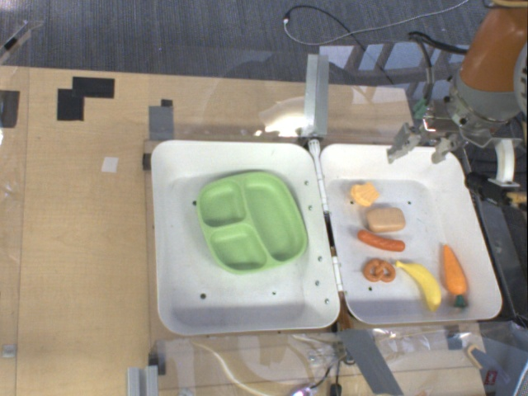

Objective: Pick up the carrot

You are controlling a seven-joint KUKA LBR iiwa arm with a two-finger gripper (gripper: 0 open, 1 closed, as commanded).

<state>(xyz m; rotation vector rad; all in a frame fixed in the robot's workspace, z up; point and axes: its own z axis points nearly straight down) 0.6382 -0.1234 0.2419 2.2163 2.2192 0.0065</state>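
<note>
The carrot [454, 274] lies near the right bin's [412, 176] near-right corner; the open, empty gripper [423, 145] hangs over its far edge.

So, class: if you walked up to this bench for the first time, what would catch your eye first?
Probably the bright green divided plate in the middle of the left bin. Next, the toy food in the right bin: an orange carrot at its right side beside a yellow banana. The gripper hangs above that bin's far edge.

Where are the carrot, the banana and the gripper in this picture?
carrot [454, 272], camera view, middle of its orange body.
banana [421, 282], camera view, middle of its yellow curve.
gripper [422, 145], camera view, midway between its fingertips.
</note>
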